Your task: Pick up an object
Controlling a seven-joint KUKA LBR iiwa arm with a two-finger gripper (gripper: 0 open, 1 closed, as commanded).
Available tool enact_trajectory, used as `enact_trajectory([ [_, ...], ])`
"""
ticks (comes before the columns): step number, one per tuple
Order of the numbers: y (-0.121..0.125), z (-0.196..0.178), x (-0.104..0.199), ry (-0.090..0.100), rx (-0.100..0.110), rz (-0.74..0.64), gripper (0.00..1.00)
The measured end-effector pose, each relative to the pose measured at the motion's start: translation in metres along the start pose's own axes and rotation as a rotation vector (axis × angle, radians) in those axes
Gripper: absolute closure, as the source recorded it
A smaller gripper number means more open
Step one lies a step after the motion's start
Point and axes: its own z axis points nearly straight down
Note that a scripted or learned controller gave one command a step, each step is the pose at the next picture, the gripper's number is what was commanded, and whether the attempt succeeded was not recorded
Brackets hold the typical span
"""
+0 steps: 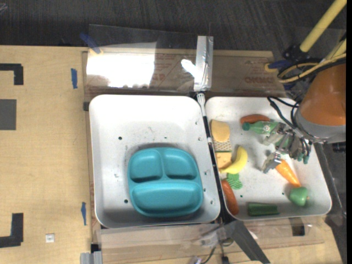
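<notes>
My gripper (274,159) hangs low in the right bin (322,175), over its right-middle part. Its tip is right beside the upper end of an orange carrot (288,172); I cannot tell whether they touch. Just up-left of the gripper lie a green bottle-shaped toy (260,127) and a red-orange sausage (254,117). A green pepper (297,196) rests below the carrot, and a dark green cucumber (262,208) lies at the bin's front edge. I see nothing held by the gripper.
A yellow banana (238,161), a yellow bread slice (220,130), a green leaf (235,183) and a red chili (230,197) crowd the right bin's left side. The left bin (110,125) holds a teal divided plate (164,181). Cables (286,111) trail near the wrist.
</notes>
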Motion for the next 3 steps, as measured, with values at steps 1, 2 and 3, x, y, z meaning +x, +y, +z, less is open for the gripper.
enact_trajectory([
  [1, -0.061, 0.012, 0.016, 0.012, 0.002, 0.019, 0.0],
  [2, -0.031, 0.011, 0.075, 0.013, 0.0, 0.076, 0.0],
  [3, -0.03, -0.002, 0.07, -0.003, -0.001, 0.075, 1.0],
])
